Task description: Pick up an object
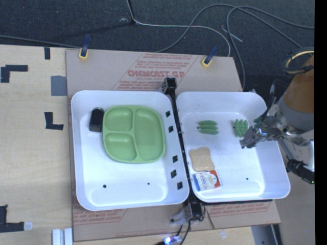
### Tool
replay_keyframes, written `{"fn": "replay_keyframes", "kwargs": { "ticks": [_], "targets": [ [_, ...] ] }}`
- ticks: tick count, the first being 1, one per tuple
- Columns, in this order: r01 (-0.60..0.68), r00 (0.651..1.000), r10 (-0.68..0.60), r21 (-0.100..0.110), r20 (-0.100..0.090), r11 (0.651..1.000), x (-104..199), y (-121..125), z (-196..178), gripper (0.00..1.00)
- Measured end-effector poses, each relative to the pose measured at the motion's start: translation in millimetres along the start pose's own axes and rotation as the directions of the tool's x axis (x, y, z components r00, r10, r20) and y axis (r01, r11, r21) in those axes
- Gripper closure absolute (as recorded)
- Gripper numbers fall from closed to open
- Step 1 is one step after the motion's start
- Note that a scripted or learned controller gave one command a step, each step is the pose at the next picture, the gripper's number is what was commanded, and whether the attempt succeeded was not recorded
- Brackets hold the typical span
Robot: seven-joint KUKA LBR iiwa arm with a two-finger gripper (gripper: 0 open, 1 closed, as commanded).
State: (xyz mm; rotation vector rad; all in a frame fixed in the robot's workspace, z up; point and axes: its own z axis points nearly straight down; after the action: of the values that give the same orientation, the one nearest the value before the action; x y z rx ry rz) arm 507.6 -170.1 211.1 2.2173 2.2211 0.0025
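The right bin (255, 185) holds a green pea pod (207, 127), a small green ridged piece (240, 127), a tan slice of bread (202, 158) and a small red and white carton (206, 180). My gripper (250, 137) hangs over the right side of this bin, just right of and below the ridged green piece. It is apart from the bread and the pea pod. Nothing shows between its fingers.
The left bin (87, 182) holds a green divided plate (134, 133) with a small black block (96, 119) at its left edge. A black divider (176, 137) runs between the bins. Cables cross the dark floor behind the bench.
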Motion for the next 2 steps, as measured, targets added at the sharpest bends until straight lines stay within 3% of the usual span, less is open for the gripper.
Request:
{"fn": "replay_keyframes", "kwargs": {
  "ticks": [1, 2],
  "targets": [
    [0.0, 1.0, 0.0, 0.0, 0.0, 1.0, 0.0, 1.2, -39.9, 1.0],
    [0.002, 1.0, -0.002, 0.005, -0.001, 1.0, 49.2, -0.1, -25.9, 1.0]
  ]
}}
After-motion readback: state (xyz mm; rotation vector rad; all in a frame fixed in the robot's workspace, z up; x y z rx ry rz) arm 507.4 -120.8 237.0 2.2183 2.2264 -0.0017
